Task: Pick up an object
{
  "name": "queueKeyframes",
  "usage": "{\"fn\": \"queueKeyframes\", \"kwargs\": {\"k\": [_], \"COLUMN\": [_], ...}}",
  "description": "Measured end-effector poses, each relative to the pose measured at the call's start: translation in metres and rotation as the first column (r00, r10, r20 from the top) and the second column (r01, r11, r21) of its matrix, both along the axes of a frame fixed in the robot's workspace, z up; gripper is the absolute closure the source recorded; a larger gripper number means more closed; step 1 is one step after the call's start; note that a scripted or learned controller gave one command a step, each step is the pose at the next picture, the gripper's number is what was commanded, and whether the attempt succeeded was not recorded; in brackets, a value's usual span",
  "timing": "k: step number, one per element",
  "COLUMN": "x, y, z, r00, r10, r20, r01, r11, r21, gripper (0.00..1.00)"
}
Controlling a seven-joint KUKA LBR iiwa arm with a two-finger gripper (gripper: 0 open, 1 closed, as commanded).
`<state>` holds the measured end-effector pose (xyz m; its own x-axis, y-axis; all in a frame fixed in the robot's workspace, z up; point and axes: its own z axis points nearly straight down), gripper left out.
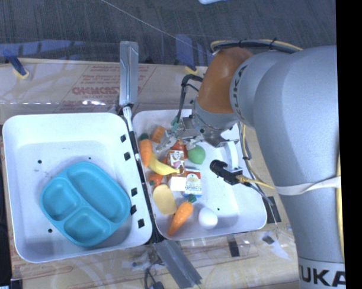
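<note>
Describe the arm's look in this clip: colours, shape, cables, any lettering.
The arm is made of thick, rounded light-grey segments, with an orange band above the wrist. Black letters reading "UKA", cut off by the frame, sit on the casing near the bottom edge. Black cables loop around the wrist beside the orange band, and a thin yellowish cable runs along the arm's lower side. The gripper looks dark and metallic.

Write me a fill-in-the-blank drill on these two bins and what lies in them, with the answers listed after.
1. The blue divided tray lies in the ____ bin as the camera sees it.
2. The banana lies in the bin on the ____.
3. The blue divided tray has ____ compartments.
4. The white egg lies just right of an orange ____ near the bin's front wall.

Missing words: left; right; three; carrot
</note>
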<state>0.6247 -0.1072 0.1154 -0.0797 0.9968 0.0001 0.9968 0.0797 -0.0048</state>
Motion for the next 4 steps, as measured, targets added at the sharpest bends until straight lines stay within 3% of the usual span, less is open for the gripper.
{"fn": "queueKeyframes", "kwargs": {"k": [1, 2, 3, 4], "x": [-0.077, -0.077, -0.016, -0.071], "y": [-0.049, -0.049, -0.071, -0.074], "z": [-0.007, -0.007, -0.025, -0.024], "r00": [1.0, 1.0, 0.997, 0.989], "r10": [-0.008, -0.009, 0.078, 0.151], "r20": [0.024, 0.024, 0.002, 0.002], "r01": [0.009, 0.009, -0.078, -0.151], "r11": [1.0, 1.0, 0.997, 0.989], "r21": [-0.006, -0.006, 0.002, 0.002], "gripper": [0.0, 0.0, 0.0, 0.0]}}
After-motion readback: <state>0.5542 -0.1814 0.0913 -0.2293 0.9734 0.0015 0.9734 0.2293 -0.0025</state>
